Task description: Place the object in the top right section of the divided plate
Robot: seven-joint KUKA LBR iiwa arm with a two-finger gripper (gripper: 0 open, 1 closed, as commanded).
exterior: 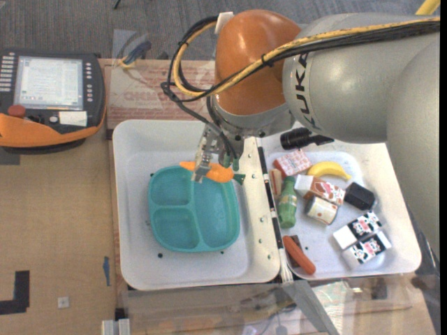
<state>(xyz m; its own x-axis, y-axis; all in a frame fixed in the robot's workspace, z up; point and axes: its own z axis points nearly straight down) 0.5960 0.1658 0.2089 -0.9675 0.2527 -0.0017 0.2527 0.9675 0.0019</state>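
Note:
A teal divided plate lies in the left white bin. My gripper hangs over the plate's far rim, close to its top right section. An orange toy carrot with a green tip sits between the fingers, lying crosswise; one end pokes out left of the fingers and the thicker end to their right. The carrot is at or just above the rim, and whether it touches the plate is unclear. The orange and grey wrist hides the bin's far wall behind it.
The right bin holds several items: a yellow banana, a green bottle, a red sausage, black-and-white cartons and small boxes. An operator pendant lies at the bench's left.

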